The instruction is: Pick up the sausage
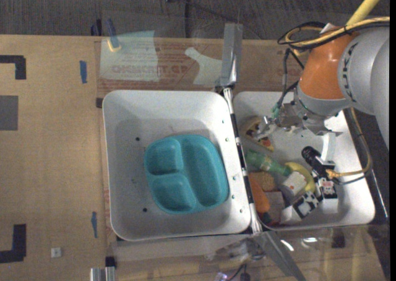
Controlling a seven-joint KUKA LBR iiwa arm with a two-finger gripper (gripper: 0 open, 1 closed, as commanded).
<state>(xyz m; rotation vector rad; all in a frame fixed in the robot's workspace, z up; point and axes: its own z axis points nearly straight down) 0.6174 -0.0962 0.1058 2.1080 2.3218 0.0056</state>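
The sausage [262, 200] looks like the orange-brown elongated piece lying near the front left corner of the right bin [359, 208]. It is partly hidden among other toy foods. My gripper [316, 196] hangs low over the front of that bin, to the right of the sausage. Its two black-and-white fingertips [306, 204] stand apart, open, and nothing shows between them. The grey arm with its orange band [325, 69] reaches in from the upper right.
The right bin also holds a pizza slice [257, 131], a green piece [267, 163], a yellow banana [299, 171] and a brown waffle-like piece [263, 181]. A teal divided plate [184, 173] lies in the left bin [124, 119]. A metal divider [238, 150] separates the bins.
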